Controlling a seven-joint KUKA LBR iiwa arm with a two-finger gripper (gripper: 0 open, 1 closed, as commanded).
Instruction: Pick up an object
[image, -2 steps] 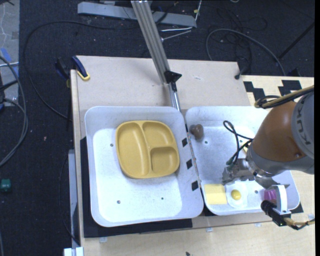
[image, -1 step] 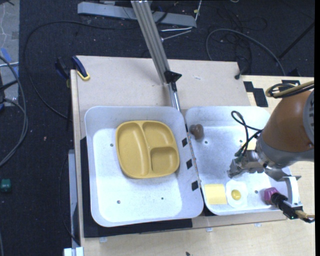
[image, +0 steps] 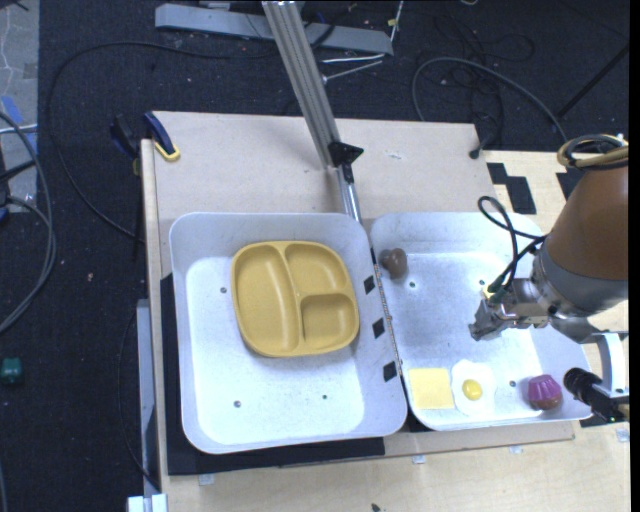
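Here, two white bins are seen on the counter. The left bin, well left of the hand, is occupied by one yellow three-compartment plate. Below the hand lie one yellow slab, one fried egg and one purple piece; one brown lump sits up-left. No writing can be read. The hand's grip cannot be told.

The grey arm reaches in from the right, its pincer pointing down and leftward.
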